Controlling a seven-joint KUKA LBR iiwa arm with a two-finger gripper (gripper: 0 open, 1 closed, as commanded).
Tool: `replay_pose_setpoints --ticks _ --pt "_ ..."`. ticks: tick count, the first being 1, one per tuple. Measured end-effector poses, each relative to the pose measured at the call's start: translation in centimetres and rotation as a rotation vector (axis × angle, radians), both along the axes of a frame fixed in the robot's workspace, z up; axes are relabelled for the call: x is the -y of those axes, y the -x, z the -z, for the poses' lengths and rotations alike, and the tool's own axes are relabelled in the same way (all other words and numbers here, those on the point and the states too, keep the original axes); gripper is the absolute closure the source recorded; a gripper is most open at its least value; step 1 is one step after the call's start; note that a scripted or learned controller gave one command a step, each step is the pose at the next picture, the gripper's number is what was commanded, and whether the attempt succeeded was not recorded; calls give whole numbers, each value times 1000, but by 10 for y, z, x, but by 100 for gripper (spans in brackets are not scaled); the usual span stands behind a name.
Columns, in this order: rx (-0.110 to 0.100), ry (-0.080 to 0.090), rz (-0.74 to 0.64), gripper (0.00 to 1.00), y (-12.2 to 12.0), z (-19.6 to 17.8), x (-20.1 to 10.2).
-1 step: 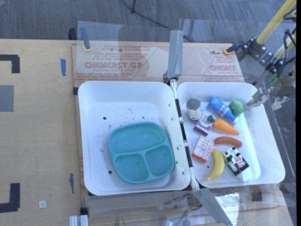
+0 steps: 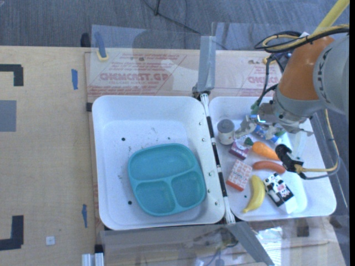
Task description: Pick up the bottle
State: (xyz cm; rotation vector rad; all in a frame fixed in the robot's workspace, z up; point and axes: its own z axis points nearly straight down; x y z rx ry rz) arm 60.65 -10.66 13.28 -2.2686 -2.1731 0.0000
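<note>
Bottle, as far as I can judge, lies under my hand (image 2: 265,127) in the right bin (image 2: 321,204); whether its fingers are apart I cannot tell. Crowding carrot (image 2: 265,149) and can (image 2: 225,131) could foul the grasp.

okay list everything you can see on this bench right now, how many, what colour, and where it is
left bin: 1, white, left of the divider.
divided plate: 1, teal, three compartments, in the left bin.
right bin: 1, white, beside the left bin.
can: 1, grey, upper left of the right bin.
carrot: 1, orange, middle of the right bin.
sausage-like piece: 1, red-orange, just below the carrot.
banana: 1, yellow, lower part of the right bin.
small box: 1, red and white, left of the banana.
black-and-white toy: 1, right of the banana.
arm: 1, grey with orange band, over the right bin's top.
gripper: 1, low among the items above the carrot.
</note>
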Motion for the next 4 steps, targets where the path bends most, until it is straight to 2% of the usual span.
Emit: replay_pose_setpoints --ticks 1,2,3,4 --pt "0 -1 -30 0 36 -52 -26" --pt "0 -1 -167 0 49 -52 -35" --pt "2 1 17 0 -14 -20 32" --pt "16 3 19 0 -3 31 48"
